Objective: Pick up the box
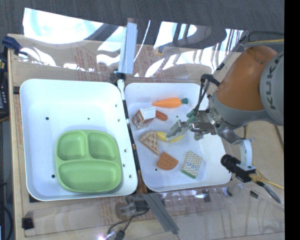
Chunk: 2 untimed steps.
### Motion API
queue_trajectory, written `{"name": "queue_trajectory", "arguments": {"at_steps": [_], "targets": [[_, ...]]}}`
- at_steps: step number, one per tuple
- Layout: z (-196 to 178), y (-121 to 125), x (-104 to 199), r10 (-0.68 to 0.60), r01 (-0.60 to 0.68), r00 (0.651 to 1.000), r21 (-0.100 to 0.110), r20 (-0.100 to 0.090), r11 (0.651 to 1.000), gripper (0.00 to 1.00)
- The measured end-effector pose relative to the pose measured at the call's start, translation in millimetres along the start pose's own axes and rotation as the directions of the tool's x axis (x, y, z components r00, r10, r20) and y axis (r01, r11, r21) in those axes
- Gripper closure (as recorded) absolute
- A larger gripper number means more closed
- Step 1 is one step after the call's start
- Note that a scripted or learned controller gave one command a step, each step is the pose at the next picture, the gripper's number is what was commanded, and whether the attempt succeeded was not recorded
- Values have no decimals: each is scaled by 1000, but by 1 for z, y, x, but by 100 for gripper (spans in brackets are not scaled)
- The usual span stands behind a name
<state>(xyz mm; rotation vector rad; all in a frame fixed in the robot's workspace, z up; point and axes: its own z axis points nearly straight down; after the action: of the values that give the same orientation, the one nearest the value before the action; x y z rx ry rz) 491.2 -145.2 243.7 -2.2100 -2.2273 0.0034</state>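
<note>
Item: right bin (210, 181), 6 loose toy pieces. Box (144, 117), small, brown and white, lies near the bin's left wall, touching a short orange-red piece (161, 116). Carrot (167, 103) just behind it. Waffle wedge (151, 142) in front of it. Orange slice (166, 161) and green patterned packet (192, 164) nearer the front wall.

Risk: the box is crowded; descending fingers could strike the wedge or the orange-red piece, or push the box against the wall.

Arm: reaches in from the right, wrist low over the bin's middle. Gripper (178, 129) hangs above a yellow piece (171, 137), to the right of the box, not touching it. Fingers look parted, nothing between them.

Left bin (35, 96): 1 green divided plate (89, 161).
</note>
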Motion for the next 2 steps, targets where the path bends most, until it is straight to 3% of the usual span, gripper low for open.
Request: {"name": "queue_trajectory", "arguments": {"at_steps": [1, 2], "targets": [[44, -11, -61, 123, -123, 992, 2, 1, 992, 0], [144, -5, -62, 138, -138, 990, -18, 2, 990, 0]]}}
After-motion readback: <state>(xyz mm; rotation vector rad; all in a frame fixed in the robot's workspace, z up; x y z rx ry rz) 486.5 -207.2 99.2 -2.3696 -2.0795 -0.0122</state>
